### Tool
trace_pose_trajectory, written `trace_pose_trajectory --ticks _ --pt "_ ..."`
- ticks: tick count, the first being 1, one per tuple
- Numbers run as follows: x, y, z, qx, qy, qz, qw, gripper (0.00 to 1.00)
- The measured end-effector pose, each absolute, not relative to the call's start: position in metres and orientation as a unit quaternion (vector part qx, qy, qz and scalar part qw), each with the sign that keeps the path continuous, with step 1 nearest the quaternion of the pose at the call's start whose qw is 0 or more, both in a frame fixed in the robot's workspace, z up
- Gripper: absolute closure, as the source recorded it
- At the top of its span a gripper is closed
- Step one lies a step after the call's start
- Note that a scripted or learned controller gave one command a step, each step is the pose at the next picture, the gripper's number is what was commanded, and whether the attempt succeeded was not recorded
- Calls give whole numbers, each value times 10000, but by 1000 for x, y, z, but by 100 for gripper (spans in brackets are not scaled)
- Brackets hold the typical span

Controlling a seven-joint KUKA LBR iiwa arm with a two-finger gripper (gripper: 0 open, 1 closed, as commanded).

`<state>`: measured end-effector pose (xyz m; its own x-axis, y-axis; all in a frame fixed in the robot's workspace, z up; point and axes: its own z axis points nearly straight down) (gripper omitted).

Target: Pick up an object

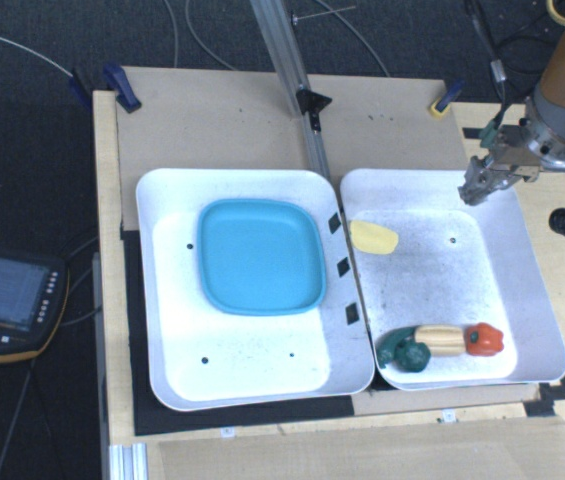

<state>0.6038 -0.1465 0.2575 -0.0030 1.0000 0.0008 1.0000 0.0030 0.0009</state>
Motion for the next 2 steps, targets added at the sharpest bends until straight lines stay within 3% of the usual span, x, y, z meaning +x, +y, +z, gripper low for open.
trace_pose_trajectory --ticks 2 --pt "580 -41 264 7054 7088 8 -2 100"
